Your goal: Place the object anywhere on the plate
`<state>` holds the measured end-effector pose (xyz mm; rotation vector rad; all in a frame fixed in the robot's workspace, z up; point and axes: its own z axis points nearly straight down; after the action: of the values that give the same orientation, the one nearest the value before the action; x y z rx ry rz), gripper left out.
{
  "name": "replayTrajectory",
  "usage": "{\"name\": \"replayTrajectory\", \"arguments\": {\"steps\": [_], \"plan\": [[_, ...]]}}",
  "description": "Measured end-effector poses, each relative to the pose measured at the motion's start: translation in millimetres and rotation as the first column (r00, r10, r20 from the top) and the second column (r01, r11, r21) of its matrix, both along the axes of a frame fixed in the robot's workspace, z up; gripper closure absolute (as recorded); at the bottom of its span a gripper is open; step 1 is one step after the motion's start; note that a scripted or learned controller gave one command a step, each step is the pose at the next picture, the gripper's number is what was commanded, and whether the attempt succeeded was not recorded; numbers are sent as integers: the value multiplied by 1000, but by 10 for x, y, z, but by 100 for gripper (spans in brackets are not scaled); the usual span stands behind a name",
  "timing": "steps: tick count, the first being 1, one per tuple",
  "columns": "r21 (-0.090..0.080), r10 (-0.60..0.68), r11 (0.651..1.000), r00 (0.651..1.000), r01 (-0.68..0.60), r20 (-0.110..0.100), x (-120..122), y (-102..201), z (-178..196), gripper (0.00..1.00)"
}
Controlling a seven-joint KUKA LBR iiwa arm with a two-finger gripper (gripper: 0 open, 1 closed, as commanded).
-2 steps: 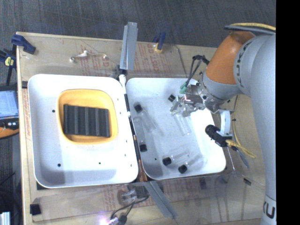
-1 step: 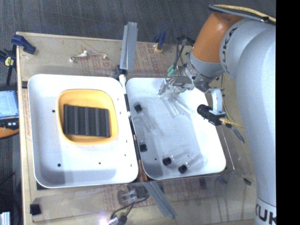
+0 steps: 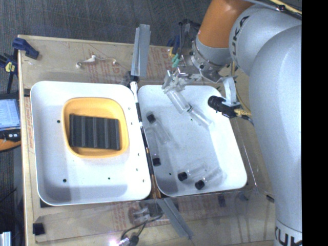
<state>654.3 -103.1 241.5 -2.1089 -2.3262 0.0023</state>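
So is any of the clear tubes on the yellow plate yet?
No: the yellow plate in the left bin holds just a dark ridged block.

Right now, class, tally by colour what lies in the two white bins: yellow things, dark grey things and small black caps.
Yellow plate: 1
Dark grey ridged block: 1
Small black caps: 4
Total: 6

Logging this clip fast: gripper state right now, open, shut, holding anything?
Gripper: over the right bin's far edge; open or shut cannot be told, and nothing shows between its fingers.
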Motion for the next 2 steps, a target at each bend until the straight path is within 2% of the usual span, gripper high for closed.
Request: {"name": "replayTrajectory", "arguments": {"steps": [1, 2], "plan": [[2, 282, 959, 959, -282, -2, 18, 534, -505, 100], [2, 487, 873, 873, -487, -2, -193, 732, -489, 100]]}}
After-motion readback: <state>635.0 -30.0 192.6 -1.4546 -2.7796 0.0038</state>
